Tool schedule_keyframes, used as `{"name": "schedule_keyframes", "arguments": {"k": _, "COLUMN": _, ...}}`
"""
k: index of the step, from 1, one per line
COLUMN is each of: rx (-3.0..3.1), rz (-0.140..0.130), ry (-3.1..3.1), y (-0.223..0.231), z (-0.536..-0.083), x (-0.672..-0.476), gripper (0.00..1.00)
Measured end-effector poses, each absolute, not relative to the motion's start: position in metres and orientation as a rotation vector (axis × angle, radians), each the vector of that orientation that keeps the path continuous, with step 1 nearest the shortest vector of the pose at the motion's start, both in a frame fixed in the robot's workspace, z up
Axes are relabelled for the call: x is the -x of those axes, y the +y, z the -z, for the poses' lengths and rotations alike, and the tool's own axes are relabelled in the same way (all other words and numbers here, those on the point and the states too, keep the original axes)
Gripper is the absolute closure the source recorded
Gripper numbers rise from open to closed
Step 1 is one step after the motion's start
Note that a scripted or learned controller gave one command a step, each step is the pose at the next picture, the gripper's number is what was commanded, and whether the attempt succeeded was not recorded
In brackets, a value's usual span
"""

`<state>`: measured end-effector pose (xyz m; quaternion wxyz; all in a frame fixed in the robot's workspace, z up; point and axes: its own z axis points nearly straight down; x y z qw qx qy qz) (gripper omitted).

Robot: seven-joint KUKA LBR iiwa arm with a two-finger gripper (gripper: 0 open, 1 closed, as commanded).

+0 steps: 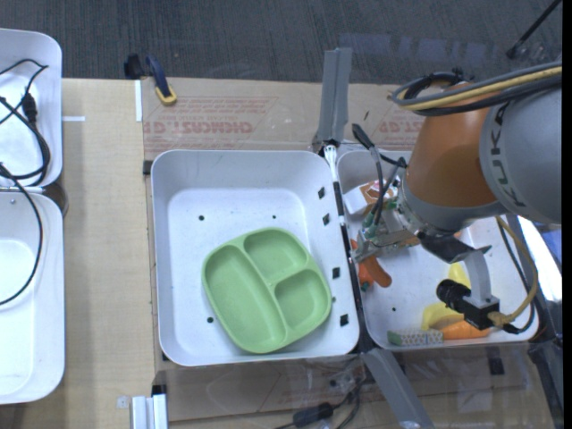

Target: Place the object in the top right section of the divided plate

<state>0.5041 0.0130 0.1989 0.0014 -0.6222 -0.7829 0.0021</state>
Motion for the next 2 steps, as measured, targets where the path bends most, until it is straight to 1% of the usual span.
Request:
{"name": "schedule_keyframes", "arguments": {"k": 1, "rx": 1.855, "rz": -0.005, "ry": -2.532, "y": 0.0216, "z": -0.1903, "x": -0.4774, "gripper": 1.00}}
{"name": "schedule_keyframes", "arguments": {"k": 2, "rx": 1.855, "rz": -0.005, "ry": -2.533, "y": 0.0215, "z": -0.1904, "x": -0.4774, "gripper": 0.00}}
